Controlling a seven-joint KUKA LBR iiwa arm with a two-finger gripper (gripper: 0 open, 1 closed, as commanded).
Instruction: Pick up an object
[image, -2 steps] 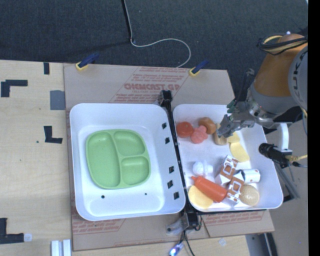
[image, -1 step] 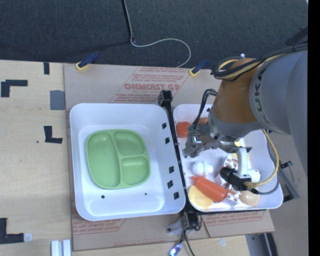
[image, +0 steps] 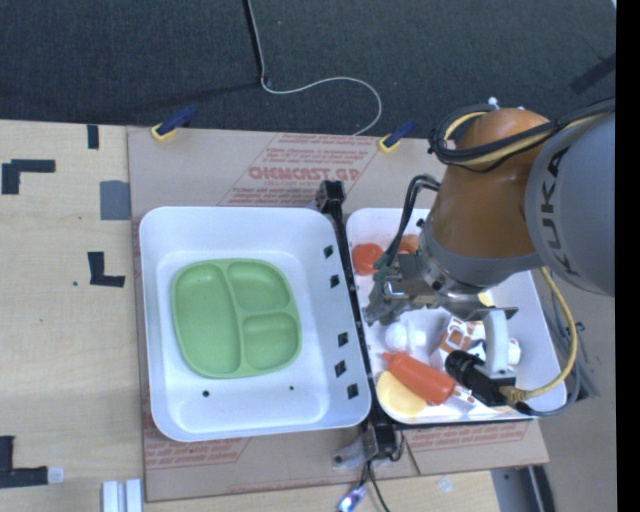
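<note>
the grey and orange arm reaches from the right and hangs low over the right shallow white bin. its gripper is at the left part of this bin, near the wall between the two bins. i cannot tell if the jaws are apart or together, and nothing shows between them. a small white lump lies just below the gripper, and a red-orange round piece lies just above it. a long orange carrot-shaped toy rests on a pale yellow round piece in the near corner. in the left shallow white bin, a green plastic plate with three compartments lies flat
</note>
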